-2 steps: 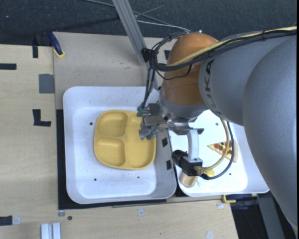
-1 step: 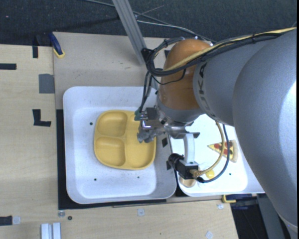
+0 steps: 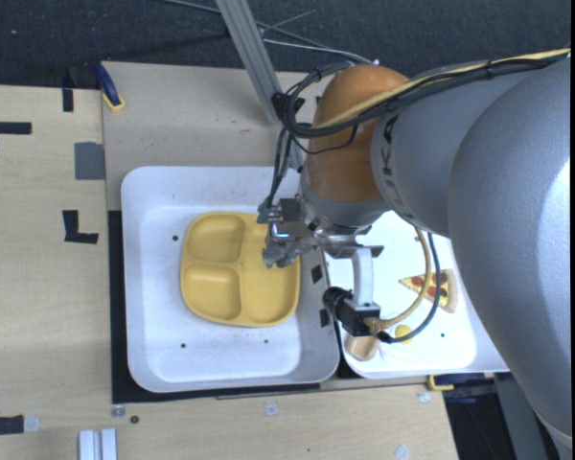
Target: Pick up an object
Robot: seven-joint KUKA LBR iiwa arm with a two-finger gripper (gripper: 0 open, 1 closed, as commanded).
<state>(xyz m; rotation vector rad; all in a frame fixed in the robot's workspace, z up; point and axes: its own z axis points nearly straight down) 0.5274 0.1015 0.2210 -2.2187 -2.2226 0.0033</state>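
A yellow divided plate point(image 3: 232, 268) lies in the left white bin point(image 3: 153, 257). My gripper point(image 3: 281, 244) hangs over the plate's right rim, close to the wall between the two bins. The grey arm with its orange band point(image 3: 350, 142) reaches in from the right and covers much of the right bin point(image 3: 460, 353). A pizza-slice toy point(image 3: 433, 288) lies in the right bin, and a small tan object point(image 3: 363, 347) sits near that bin's front left corner, partly under the arm's attachments.
Black and yellow cables point(image 3: 417, 305) loop from the wrist over the right bin. A grey pole point(image 3: 244, 32) slants across the back of the bench. The wooden bench point(image 3: 38, 257) surrounds the bins.
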